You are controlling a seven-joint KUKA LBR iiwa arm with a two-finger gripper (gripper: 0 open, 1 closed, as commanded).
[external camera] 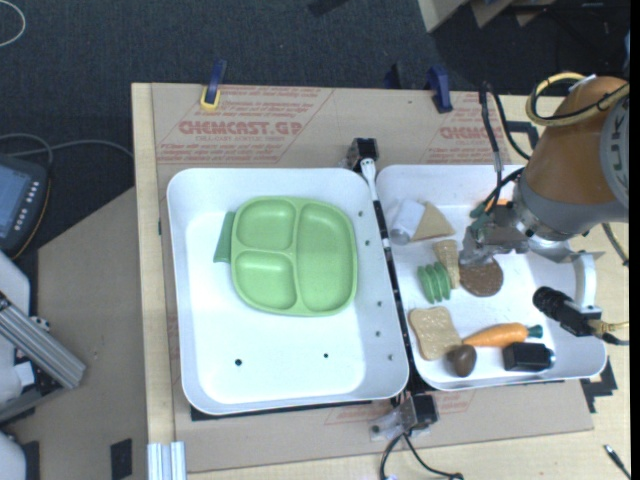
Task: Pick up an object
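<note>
My gripper (478, 252) hangs low over the middle of the right bin (455, 180), just above a brown round disc (483, 280) and beside a small tan piece (446, 259). A green ridged item (434, 282) lies to the disc's left. Toward the bin's back sit a tan wedge (434, 224) and a pale cup (405, 218). Along the front lie a slice of toast (432, 330), a brown ball (461, 360), an orange carrot (495, 335) and a black block (527, 357). Nothing is seen held.
The left bin (200, 298) holds a green divided plate (295, 256) in its rear half. The arm's grey and orange body (575, 158) covers the right bin's far right side. A raised rim (385, 268) separates the two bins.
</note>
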